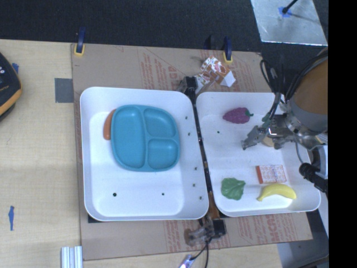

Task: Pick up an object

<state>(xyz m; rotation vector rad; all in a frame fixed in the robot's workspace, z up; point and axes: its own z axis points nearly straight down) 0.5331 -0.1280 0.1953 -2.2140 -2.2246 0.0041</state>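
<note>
The right bin (212, 149) holds a purple toy fruit (236, 115) near its back, a green leafy toy (232, 188) and a yellow banana (276, 192) at the front, and a small red and white packet (271, 174) just behind the banana. My gripper (255, 143) hangs over the middle right of this bin, below the purple fruit and behind the packet. Its fingers stand open with nothing between them. The arm's orange band (316, 88) shows at the right edge.
The left bin (95, 194) carries a blue divided plate (145, 138) with an orange item (107, 125) poking out at its left side. A crumpled wrapper (215, 70) lies on the cardboard behind the bins. A black and yellow device (6, 88) sits far left.
</note>
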